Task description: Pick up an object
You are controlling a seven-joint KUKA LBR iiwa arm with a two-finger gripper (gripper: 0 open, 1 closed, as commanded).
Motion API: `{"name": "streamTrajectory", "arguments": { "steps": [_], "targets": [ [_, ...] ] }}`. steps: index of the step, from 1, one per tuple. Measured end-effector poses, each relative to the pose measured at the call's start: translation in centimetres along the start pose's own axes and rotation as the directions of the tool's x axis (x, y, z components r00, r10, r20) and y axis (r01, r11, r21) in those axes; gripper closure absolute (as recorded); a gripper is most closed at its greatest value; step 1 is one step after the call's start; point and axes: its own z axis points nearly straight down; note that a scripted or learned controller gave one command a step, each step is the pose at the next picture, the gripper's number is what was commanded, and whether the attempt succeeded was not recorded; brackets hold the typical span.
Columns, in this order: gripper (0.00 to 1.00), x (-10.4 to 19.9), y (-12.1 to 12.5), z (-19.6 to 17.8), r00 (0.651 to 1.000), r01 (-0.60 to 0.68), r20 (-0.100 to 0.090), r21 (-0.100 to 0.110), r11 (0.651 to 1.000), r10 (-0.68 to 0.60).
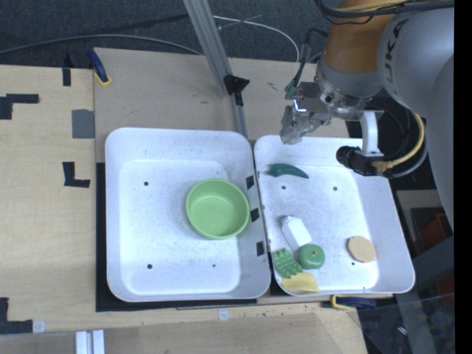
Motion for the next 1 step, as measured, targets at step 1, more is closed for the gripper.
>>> {"name": "streamTrajectory", "arguments": {
  "steps": [1],
  "targets": [
    [1.0, 5.33, -0.73, 2.43, 1.0, 0.0, 0.0, 0.002, 1.0, 0.0]
  ]
}}
